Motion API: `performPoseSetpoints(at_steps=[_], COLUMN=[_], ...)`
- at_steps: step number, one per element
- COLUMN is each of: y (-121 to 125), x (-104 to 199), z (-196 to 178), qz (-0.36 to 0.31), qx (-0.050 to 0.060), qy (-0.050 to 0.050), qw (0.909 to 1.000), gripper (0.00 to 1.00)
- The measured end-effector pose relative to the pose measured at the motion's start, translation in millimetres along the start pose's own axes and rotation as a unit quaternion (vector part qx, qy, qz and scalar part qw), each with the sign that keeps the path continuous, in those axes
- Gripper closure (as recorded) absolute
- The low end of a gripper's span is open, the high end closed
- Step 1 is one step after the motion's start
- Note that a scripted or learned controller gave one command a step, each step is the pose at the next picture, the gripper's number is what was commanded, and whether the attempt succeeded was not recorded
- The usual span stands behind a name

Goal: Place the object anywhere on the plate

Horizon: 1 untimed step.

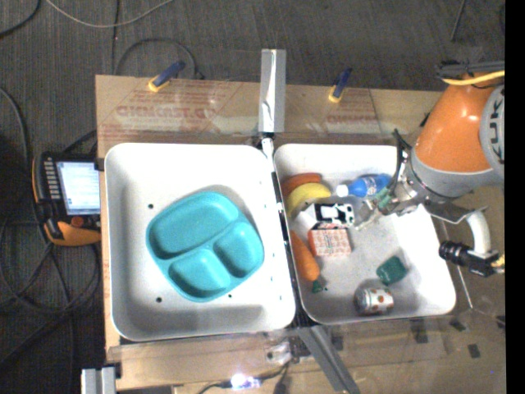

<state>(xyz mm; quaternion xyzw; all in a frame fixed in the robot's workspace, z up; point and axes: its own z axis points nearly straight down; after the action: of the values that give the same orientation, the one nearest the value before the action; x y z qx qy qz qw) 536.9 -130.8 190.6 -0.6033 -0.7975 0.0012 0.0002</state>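
Observation:
A teal plate with three compartments lies in the left bin. The arm reaches in from the right, and my gripper hangs low over the upper middle of the right bin. It is beside a black-and-white item, just below a clear bottle with a blue cap. A yellow banana-shaped object and an orange piece lie to its left. A red-and-white box sits just under the gripper's tip.
A carrot lies along the right bin's left wall. A green block and a small can rest near the front. A metal post stands behind the divide between the bins.

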Motion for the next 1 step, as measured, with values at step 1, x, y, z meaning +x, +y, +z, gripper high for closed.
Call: performPoseSetpoints(at_steps=[1], y=[1.7], x=[1.9], z=[-8.1], qz=[-0.001], qx=[-0.001], qy=[0.002], qw=[1.0000], gripper=[1.00])
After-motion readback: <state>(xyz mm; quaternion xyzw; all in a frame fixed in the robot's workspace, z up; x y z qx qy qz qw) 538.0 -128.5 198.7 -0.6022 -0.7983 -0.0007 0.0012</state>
